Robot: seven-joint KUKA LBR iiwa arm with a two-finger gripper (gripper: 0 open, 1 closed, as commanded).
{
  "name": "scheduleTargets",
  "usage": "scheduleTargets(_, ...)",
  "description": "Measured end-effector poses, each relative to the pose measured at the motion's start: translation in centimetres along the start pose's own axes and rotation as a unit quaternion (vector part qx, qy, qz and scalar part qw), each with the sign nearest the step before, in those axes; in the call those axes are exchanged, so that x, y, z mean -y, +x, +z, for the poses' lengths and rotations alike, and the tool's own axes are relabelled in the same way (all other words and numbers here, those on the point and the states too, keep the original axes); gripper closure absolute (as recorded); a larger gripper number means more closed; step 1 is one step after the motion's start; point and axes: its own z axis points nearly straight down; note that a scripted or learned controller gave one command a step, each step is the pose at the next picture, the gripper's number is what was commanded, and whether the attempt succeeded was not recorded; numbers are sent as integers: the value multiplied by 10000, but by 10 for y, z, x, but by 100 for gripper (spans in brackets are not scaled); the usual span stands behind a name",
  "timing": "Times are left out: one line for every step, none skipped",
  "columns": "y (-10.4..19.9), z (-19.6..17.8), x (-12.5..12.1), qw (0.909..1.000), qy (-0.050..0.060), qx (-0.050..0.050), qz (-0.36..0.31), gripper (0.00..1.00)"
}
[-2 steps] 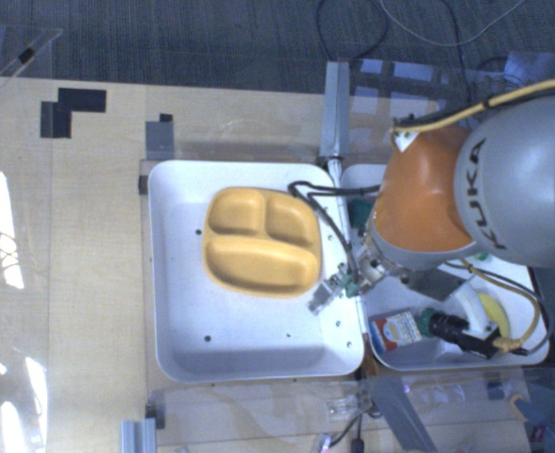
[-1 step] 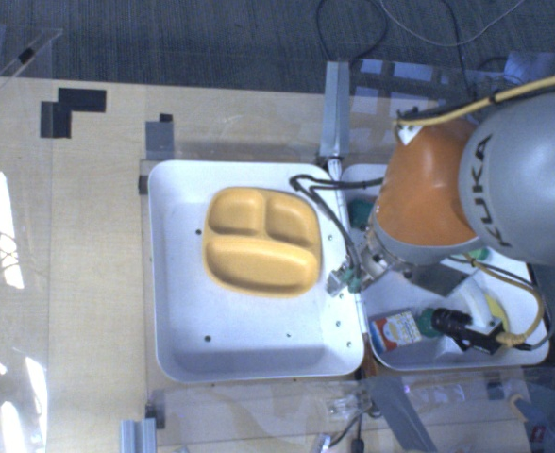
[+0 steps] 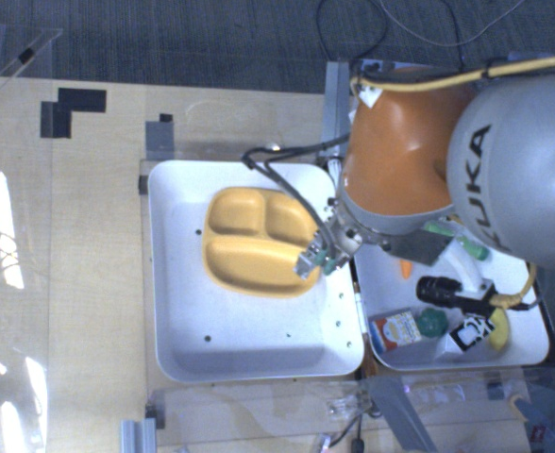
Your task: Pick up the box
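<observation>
Arm (image 3: pixel 504 159) comes in from the right, and its bulk covers the back part of the right bin (image 3: pixel 528 352). The jaws sit low at the right rim of the left bin (image 3: pixel 240 338), at the right edge of the tray (image 3: pixel 259 242). Touching it or just above: cannot tell. Jaws released or clenched: cannot tell, too small and blurred.

Tray is yellow with three compartments and lies flat in the back half of the left bin.

Box (image 3: pixel 397 329) is a small red-and-white carton lying in the right bin near its front-left corner, apart from the jaws, across the wall between the bins. A green round thing (image 3: pixel 432 322) is just beside the box on its right. Further right are a black-and-white item (image 3: pixel 470 332), then a yellow item (image 3: pixel 498 330). An orange bit (image 3: pixel 405 269) lies behind the box by the left wall.

Worktop (image 3: pixel 70 300) is pale wood.
</observation>
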Motion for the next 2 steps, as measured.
scheduleTargets(-18,-112,15,9972,-5,6,746,100)
scheduleTargets(-18,-111,15,9972,-3,5,745,0)
